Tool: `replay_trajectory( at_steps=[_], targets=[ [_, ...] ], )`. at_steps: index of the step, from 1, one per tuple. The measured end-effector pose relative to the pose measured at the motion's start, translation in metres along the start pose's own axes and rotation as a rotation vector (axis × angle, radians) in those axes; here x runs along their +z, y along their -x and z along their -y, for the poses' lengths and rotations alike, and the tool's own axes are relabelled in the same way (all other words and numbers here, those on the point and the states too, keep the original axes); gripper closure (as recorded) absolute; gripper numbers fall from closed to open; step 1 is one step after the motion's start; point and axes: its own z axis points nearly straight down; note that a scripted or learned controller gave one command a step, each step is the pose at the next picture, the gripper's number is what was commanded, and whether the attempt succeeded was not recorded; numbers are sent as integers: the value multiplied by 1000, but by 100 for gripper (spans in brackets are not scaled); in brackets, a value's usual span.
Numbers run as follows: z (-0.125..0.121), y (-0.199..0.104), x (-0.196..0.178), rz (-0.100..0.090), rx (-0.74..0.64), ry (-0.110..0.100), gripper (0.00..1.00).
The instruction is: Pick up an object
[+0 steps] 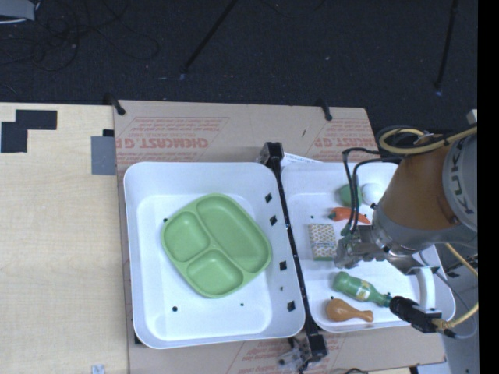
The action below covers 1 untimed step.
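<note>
Green glass marks the nearest candidate: a small bottle [360,288] lies on its side in the right bin [312,201], just below the gripper [348,253], long axis running left-right. Whether the pincer is spread or closed I cannot tell. Beside the bottle lie a tan drumstick toy [348,311] and a patterned block [322,240]. Left of that bin, the left bin [148,185] holds a green divided plate [215,245].

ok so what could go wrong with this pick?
Crowding: the gripper sits low in the right bin, beside the patterned block and above the green bottle. It may nudge one aside or catch two things. The arm also hides the toys behind it, so contact there may go unseen.
</note>
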Motion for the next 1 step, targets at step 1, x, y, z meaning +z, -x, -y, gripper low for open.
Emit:
replay_trajectory(
  at_steps=[1],
  targets=[
    [-8, -4, -47, 0, -1, 2, 100]
  ],
)
